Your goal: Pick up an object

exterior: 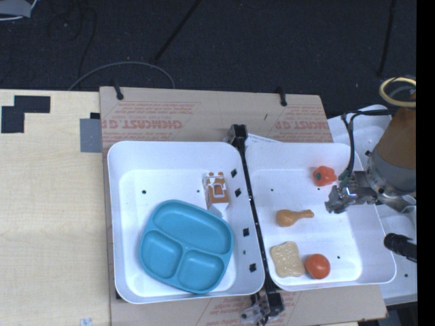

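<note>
Nothing is blocking the gripper (pixel 334 202), which is hovering over the right bin (pixel 370 274); whether it is clenched I cannot tell. Lying there are a tan drumstick (pixel 293 216), a pale cracker (pixel 286 259) and two round tomatoes (pixel 324 176) (pixel 317 266). The left bin (pixel 129 182) is holding a glossy blue divided plate (pixel 186 245) and an orange toy (pixel 217 188)

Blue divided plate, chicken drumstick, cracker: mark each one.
Blue divided plate (pixel 165 231): camera view, on the ridge between its compartments.
Chicken drumstick (pixel 292 216): camera view, on its meaty end.
Cracker (pixel 286 259): camera view, on its middle.
</note>
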`<state>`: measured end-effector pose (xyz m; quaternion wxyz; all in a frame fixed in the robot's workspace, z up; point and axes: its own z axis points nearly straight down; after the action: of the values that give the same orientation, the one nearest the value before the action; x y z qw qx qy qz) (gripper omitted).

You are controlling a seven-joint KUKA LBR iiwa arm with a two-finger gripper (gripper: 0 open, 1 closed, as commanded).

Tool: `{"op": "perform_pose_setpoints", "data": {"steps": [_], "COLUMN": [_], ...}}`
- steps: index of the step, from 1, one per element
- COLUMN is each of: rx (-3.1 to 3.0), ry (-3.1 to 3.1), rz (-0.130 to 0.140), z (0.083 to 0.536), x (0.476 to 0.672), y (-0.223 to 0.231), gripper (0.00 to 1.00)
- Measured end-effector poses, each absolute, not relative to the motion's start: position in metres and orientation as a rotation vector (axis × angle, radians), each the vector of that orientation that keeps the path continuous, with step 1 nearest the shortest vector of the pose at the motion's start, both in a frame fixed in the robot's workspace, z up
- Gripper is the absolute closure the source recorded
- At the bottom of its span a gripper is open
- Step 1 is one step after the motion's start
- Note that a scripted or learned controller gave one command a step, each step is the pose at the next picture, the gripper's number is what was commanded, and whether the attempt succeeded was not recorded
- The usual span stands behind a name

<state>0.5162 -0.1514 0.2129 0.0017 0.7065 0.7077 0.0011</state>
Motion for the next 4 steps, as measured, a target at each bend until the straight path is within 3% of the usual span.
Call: {"op": "perform_pose_setpoints", "data": {"steps": [1,4], "rx": [2.217,2.221], "ry": [2.221,2.23], "rz": [0.003,-0.005], "z": [0.264,0.228], "x": [0.517,0.553], "y": [-0.152,-0.005], "gripper": [1.0,1.0]}}
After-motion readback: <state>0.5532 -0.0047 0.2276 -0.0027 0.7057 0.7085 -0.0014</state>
